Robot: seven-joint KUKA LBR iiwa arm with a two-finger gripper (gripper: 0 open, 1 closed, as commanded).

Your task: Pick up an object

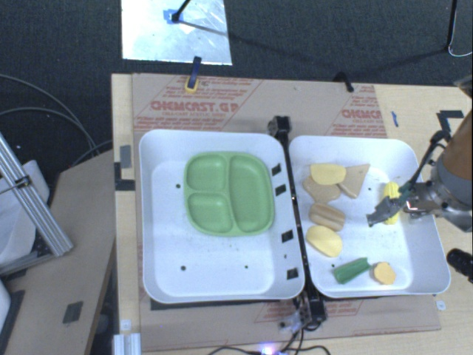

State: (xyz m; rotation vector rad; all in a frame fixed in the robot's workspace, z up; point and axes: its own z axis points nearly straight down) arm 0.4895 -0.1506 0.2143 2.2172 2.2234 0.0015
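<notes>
At the near edge of the right bin (427, 268), a green stick (349, 270) and a small orange piece (383, 274) are lying side by side, almost touching. A bit farther in, two yellow ovals (324, 240) and some tan pieces (327, 217) are sitting close together toward the bin's left side, so they would be tricky to grab one at a time.

The gripper (380, 214) is reaching in from the right and hanging low over the bin's right half. I cannot tell if it is wide or narrow, and nothing is showing inside it. A little yellow piece (392, 192) is lying just beside it, so I am guessing that is the thing to pick.

In the left bin (159, 272), a green plate (228, 193) is resting alone. Both bins are sitting on the desk (122, 117).
</notes>
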